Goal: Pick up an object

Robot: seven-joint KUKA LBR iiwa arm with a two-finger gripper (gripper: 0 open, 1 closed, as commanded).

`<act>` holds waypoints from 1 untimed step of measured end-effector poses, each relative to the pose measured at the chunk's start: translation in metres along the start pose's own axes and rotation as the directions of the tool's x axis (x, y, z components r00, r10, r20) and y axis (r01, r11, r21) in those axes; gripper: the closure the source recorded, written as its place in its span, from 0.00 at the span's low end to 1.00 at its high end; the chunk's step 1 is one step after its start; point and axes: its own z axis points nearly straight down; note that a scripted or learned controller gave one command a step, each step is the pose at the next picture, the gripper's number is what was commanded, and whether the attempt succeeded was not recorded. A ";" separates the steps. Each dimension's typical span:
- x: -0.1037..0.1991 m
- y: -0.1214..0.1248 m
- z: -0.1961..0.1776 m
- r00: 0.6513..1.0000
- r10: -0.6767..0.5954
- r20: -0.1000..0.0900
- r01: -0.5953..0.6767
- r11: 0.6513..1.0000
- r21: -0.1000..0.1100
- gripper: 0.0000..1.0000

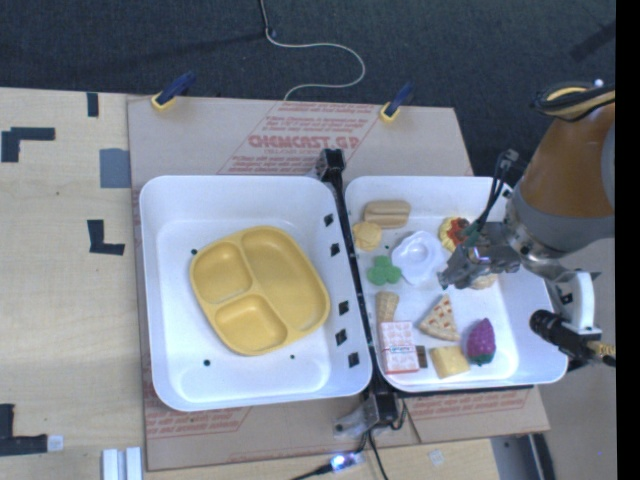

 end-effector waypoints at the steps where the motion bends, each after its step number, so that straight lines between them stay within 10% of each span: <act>1: 0.043 -0.013 0.014 1.000 0.002 0.000 -0.002 1.000 0.003 1.00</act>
